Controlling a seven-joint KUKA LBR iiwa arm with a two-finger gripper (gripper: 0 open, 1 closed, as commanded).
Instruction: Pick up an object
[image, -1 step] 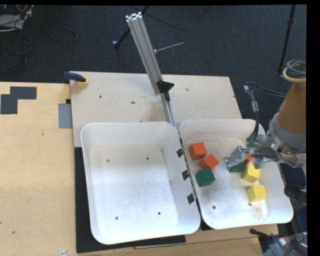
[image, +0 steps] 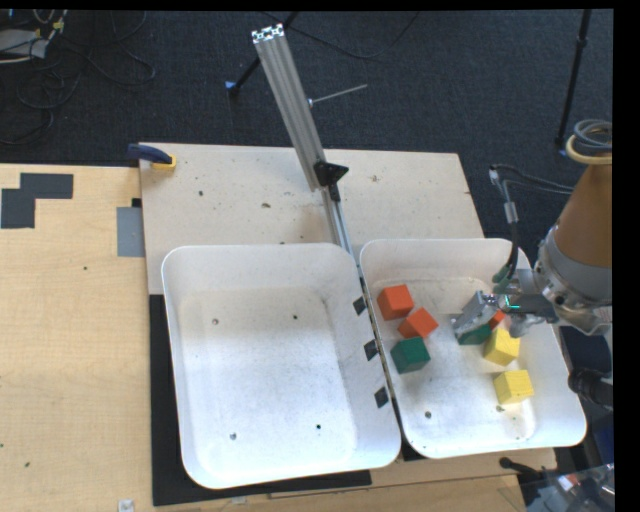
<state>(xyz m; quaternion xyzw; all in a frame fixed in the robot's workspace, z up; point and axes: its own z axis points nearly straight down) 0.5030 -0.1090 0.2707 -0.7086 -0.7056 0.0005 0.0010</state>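
I am bringing the gripper (image: 478, 318) down in the right bin (image: 440, 255), near the yellow block (image: 501, 347) and a dark green piece (image: 474, 334). I cannot tell how open the jaws are. I am thinking it is best to centre over one block.

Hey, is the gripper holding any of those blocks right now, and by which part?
Cannot be told. The gripper is down in the right bin among a green block and a yellow block; no grasp is visible.

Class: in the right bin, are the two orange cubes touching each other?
Cannot tell. In the camera view the upper orange cube and lower orange cube meet corner to corner; no gap shows plainly.
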